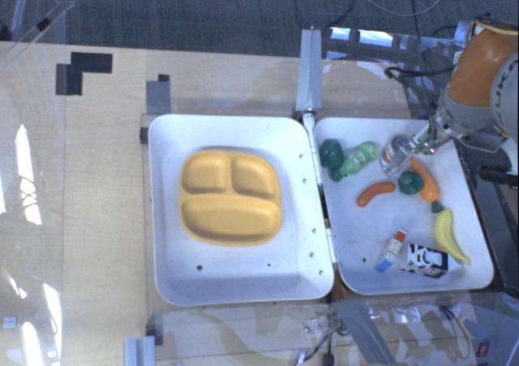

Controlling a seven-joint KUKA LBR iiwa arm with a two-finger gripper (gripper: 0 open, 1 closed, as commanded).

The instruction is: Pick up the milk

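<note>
Milk [425,260], a small black-and-white carton, is lying on its side near the lower edge of the right bin [480,275], just beside a small blue, white and red box [392,249] and close to the banana [448,236]. The jaws [399,153] are hanging in the upper part of the same bin, above a silver can [395,152], and I cannot tell if they are apart or together, because the picture is too small there. Nothing is showing between them, so I judge the picking is not yet begun and the arm is only in the approach step. The next move is asking the arm to travel toward the lower right of the frame, past the carrot [425,180] and the green vegetable [410,183], and to come down on the carton without pushing the neighbours. The left bin [162,218] is carrying a yellow divided tray [230,196].
</note>
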